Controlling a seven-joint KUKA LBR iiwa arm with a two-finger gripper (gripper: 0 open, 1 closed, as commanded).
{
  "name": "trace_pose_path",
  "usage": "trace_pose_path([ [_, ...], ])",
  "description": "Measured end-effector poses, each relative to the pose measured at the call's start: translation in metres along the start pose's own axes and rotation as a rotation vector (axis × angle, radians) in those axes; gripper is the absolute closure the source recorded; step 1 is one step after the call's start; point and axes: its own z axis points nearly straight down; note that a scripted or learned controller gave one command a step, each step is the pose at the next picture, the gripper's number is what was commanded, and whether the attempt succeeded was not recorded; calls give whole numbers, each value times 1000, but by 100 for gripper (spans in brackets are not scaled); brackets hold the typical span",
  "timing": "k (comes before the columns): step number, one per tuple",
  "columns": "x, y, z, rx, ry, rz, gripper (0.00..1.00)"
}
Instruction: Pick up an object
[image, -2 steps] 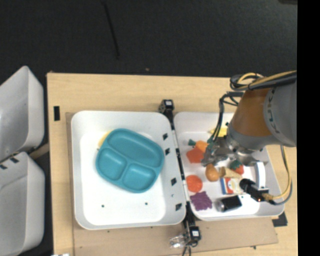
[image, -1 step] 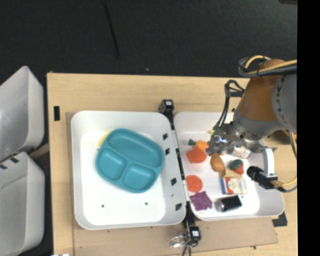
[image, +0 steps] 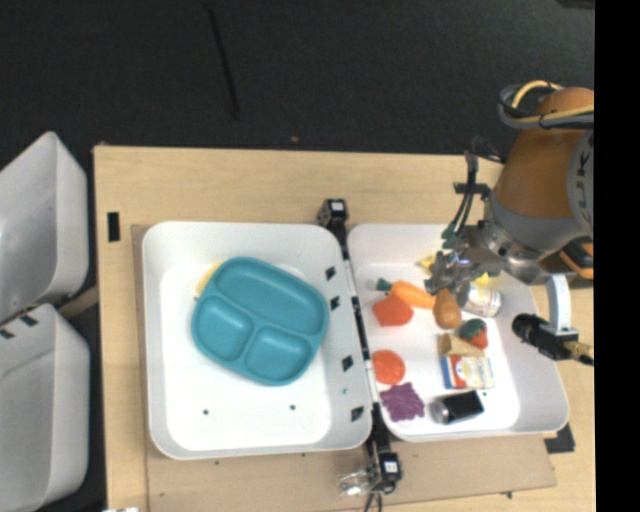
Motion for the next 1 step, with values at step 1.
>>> trace_pose_path([
  [1,56,-15,-3,6,2,-4,100],
])
